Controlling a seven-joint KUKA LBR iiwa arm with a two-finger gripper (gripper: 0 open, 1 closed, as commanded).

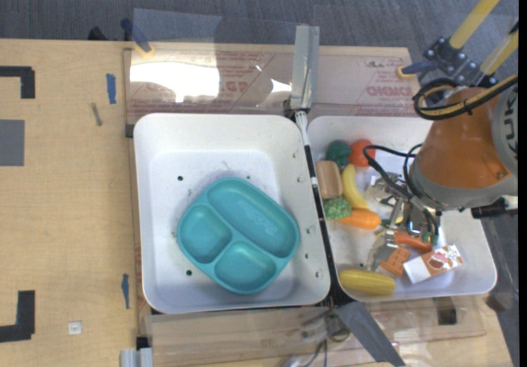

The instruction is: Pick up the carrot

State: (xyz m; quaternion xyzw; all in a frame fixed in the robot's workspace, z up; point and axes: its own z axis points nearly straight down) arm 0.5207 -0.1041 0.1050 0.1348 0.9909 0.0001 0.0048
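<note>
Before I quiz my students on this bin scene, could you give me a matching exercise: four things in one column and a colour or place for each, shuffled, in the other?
Things:
1. divided plate
2. banana
3. corn cob
4. carrot

Descriptions:
A. orange, beside the green broccoli piece
B. yellow, at the right bin's near edge
C. teal, in the left bin
D. yellow, curved, in the middle of the pile

Pairs: 1-C, 2-D, 3-B, 4-A

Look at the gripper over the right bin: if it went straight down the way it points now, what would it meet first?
Probably the orange carrot-like piece lying under the gripper, beside the small carton. Depth is hard to judge here, so it might instead land on the white floor of the right bin.
</note>
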